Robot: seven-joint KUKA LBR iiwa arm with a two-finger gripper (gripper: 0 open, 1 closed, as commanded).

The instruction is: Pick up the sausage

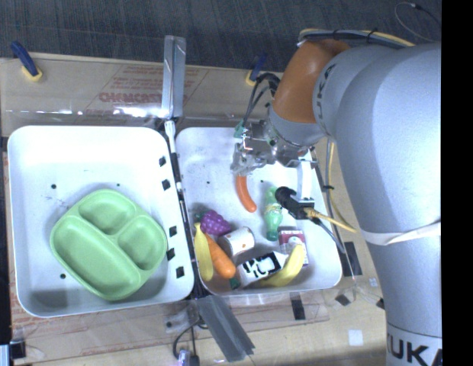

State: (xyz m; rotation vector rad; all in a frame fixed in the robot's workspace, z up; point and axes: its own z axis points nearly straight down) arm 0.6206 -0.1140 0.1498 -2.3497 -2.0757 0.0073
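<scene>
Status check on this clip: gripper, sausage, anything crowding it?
Gripper over right bin, directly above sausage's top end. Sausage lying on bin floor, not lifted. Green bottle and grapes nearby, apart from it.

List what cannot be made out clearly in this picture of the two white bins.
- Gripper: small and dark under the wrist in the camera view; finger state unclear.
- Orange-red sausage: its upper end meets the gripper, so contact is unclear.
- Black-and-white packet: print too small to read.
- Grey robot arm: covers the right bin's far side.
</scene>
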